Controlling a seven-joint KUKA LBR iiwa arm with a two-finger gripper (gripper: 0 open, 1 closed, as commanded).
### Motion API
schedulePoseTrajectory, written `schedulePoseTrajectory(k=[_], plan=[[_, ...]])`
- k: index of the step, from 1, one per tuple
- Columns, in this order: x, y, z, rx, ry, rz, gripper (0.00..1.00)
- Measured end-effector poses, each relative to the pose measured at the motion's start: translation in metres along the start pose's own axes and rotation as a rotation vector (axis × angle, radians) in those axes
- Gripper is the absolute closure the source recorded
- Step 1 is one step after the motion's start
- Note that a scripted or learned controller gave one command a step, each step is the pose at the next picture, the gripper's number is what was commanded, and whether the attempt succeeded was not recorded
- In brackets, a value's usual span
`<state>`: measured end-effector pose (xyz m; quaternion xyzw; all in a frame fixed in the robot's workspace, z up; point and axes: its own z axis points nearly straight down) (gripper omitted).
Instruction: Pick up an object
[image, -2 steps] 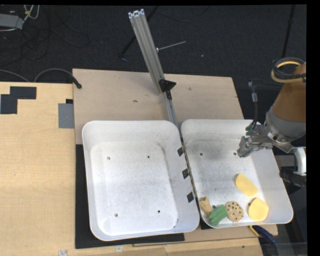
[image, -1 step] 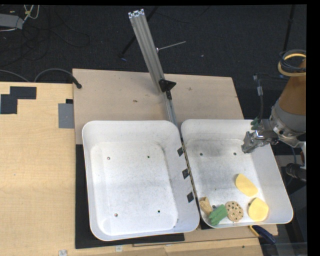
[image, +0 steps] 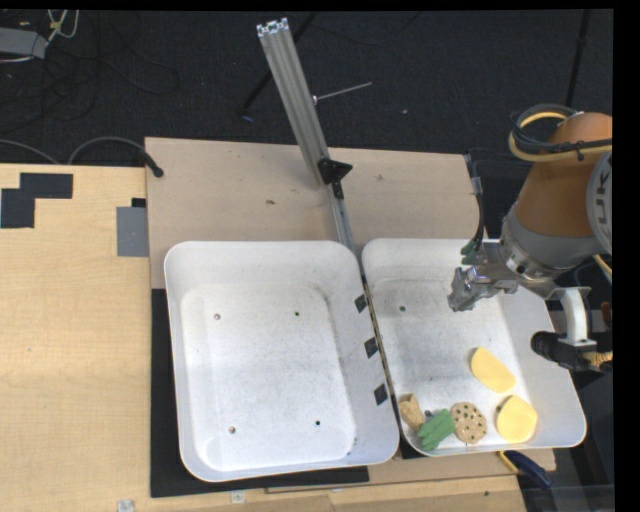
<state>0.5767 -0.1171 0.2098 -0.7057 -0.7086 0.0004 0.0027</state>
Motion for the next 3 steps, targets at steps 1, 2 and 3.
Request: schedulePoseTrajectory(k=[1, 2, 3], plan=[[0.056, 0.002, 0.007, 0.0, 0.0, 0.0, 1.0], [0.113, 0.001, -0.007, -0.003, -0.001, -0.001, 1.0], [0.167, 0.001, 0.001, 0.0, -0.001, 0.0, 1.0]])
